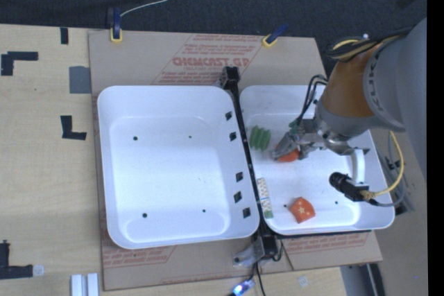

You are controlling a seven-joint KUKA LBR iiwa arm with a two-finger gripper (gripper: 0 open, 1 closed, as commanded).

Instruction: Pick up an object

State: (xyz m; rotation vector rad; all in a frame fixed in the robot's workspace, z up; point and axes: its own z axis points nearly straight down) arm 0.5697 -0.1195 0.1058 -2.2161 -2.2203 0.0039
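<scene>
**Inspector:** Position of the arm (361, 90)?

**Assistant:** It enters from the right of the camera view and reaches over the right bin (347, 220). The orange band sits above the wrist, with the claw (290, 148) lowered into the bin's upper middle area.

**Inspector:** Condition of the claw?

**Assistant:** Its fingers are closed around a small orange-red object (288, 157), which shows just beneath the tips. Whether that object is clear of the bin floor, I cannot tell.

**Inspector:** Other contents of the right bin?

**Assistant:** A green ridged item (260, 138) lies near the left wall, just beside the claw and apart from it. A second orange-red piece (302, 209) lies towards the near edge, well apart from the claw. A pale patterned strip (263, 194) rests against the left wall by the divider.

**Inspector:** The left bin (111, 149)?

**Assistant:** White, shallow, side by side with the right one, their walls touching at the black clips.

**Inspector:** The surface?

**Assistant:** Both bins stand on a cardboard sheet (201, 59) with red lettering, held by two clamps at its far edge.
</scene>
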